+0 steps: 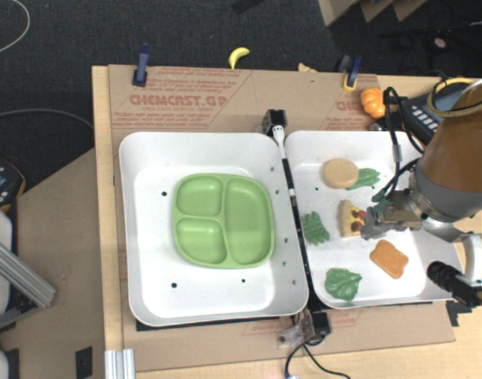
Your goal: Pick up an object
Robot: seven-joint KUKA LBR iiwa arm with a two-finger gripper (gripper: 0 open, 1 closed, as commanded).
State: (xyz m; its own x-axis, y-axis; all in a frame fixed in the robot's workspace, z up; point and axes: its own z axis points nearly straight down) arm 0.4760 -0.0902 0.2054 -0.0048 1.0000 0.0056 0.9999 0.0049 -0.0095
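My end effector (373, 221) hangs low in the right white bin (411, 290), beside a small yellow-and-brown toy food piece (351, 217); I cannot tell its state.

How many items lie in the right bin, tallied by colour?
Green leafy pieces: 3
Tan round piece: 1
Orange-brown piece: 1
Yellow and brown piece by the tool: 1
Total: 6

Two white bins are counted: the left bin (138, 212) and the right bin (320, 144), with one green divided plate (224, 219) seen in the left. Six toy food items are counted in the right bin: three green leafy pieces (314, 227) (342, 283) (367, 177) (one at 12 o'clock, by the round tan piece (339, 172)), one orange toast-like piece (388, 258) at 5 o'clock, and one small multicoloured piece (352, 218).
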